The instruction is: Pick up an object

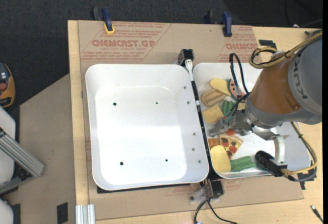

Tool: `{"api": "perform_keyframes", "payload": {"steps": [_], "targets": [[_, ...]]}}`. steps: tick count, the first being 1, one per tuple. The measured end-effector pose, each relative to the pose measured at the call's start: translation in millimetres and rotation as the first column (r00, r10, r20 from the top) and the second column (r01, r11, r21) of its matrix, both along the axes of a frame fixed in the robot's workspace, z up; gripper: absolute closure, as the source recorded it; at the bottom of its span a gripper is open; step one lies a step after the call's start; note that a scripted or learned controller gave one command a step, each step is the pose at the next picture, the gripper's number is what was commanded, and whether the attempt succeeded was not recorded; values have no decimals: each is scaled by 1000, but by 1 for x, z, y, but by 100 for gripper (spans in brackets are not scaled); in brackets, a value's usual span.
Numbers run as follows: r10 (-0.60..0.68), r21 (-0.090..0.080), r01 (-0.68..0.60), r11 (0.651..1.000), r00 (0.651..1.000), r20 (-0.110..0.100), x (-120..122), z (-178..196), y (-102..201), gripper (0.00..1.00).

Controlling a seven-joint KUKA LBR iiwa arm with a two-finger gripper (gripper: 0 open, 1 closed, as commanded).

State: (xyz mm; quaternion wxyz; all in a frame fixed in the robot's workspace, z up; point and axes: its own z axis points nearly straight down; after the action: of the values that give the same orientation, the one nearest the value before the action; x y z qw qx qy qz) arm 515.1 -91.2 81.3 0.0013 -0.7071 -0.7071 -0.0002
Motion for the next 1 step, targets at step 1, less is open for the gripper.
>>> {"api": "perform_keyframes", "payload": {"steps": [1], "targets": [[0,-6,0,1000,1000,6,73,4,-45,0]]}}
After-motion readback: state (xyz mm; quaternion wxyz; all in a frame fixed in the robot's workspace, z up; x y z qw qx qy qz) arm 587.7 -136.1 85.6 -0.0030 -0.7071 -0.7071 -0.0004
